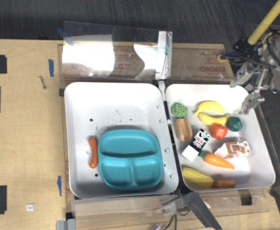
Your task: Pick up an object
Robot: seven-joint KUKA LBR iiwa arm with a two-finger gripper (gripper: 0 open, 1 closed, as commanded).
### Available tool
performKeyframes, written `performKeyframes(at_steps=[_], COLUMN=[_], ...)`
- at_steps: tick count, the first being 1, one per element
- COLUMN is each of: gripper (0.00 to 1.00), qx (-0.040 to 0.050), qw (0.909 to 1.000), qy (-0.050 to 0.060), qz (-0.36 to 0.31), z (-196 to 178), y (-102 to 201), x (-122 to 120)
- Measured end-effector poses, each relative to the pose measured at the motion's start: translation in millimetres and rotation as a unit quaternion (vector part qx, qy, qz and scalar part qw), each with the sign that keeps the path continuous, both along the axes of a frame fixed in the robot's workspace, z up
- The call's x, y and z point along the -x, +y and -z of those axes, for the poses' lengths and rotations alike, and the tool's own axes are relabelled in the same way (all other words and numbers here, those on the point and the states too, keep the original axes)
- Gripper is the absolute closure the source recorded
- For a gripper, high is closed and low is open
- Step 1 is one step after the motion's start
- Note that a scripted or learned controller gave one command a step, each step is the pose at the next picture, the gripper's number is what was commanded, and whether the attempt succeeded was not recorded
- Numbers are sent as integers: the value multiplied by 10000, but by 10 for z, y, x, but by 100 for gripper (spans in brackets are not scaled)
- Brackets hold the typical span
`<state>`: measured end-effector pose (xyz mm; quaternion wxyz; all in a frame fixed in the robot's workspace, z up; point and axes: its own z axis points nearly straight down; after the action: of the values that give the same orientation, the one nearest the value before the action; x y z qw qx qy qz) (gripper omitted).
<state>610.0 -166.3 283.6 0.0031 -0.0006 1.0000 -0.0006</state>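
If sizing up what to lift, begin with the counter (20,128) and its two white bins, the left bin (82,99) and the right bin (262,174).

In the left bin, a teal divided tray (130,159): broad, rigid and smooth, probably too wide to span. Takeable by a rim only, and then likely to tip. Just beside its left edge, an orange toy sausage (93,152): slim, light, easy across the middle, though crowded by the tray wall.

In the right bin, a cluster of toy food, most likely hollow plastic: light, stiff, somewhat slippery.
- Biggest there, the yellow banana (210,110) near the far wall. Curved and uncrowded on top; best pinched across its middle.
- Next, the corn cob (196,176) by the near wall. Looks ribbed, so probably surer to hold; take across the width.
- Then the carrot (218,161): tapering, so grip the thick end.
- Then the tan bread roll (183,128) by the left wall.
- Two small cartons, the black-and-white carton (200,140) and the orange-and-white carton (235,149): flat sides, good for a pinch, possibly crushable.
- Smallest, the red tomato (218,131) and the dark green ball (234,123): round, apt to squirt out unless centred.

Above the right bin's far right corner hangs the gripper (251,101), near the dark green ball and the banana; open or clenched, cannot tell.
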Motion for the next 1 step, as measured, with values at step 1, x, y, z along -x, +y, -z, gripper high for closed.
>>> performKeyframes(at_steps=[1], gripper=[0], qx=[-12], qw=[9999], qy=[48], qz=[126], z=[1171], y=[-43], x=[134])
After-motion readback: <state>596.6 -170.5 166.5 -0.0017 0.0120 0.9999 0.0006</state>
